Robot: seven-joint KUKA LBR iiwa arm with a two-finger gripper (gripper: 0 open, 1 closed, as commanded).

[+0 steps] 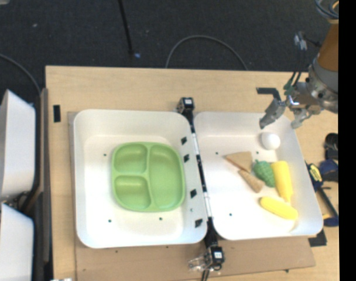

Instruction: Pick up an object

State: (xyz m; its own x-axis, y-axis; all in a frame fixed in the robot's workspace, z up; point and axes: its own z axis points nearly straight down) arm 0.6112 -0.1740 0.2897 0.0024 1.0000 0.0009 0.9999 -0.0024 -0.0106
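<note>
Above the far right corner of the right bin (225, 124) hangs the pincer (285, 116), its two fingers spread wide with nothing between them. Just below it, inside that bin, lies a small white ball (270, 140), apart from the fingers. Nearer the bin's middle sits a tan wedge (245, 167), touching a green knobbly toy (263, 172). Beside that toy stands a yellow corn cob (283, 179), and a yellow banana-like piece (278, 208) lies toward the bin's near right corner. Left of the right bin, the left bin (90, 133) holds a green divided plate (147, 176). Both bins rest on the tabletop (108, 86).
</note>
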